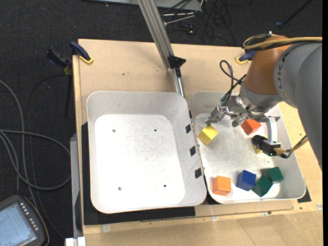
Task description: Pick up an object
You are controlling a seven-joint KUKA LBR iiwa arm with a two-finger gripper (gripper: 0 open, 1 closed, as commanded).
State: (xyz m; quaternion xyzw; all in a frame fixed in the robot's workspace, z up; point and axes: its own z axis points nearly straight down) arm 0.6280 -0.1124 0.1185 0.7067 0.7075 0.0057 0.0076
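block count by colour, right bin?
Yellow: 1 — yellow block
Orange: 1 — orange block
Red-orange: 1 — red-orange block, partly under the gripper
Blue: 1 — blue block
Green: 2 — green block, dark green block
Total: 6

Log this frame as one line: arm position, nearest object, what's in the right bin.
end effector over right bin, upper part | nearest: yellow block, not gripped | also in bin: red block, orange block, blue block, two green blocks

Two orange blocks (222,185), two green (275,174) (one yellow (208,135), one blue (246,180)).
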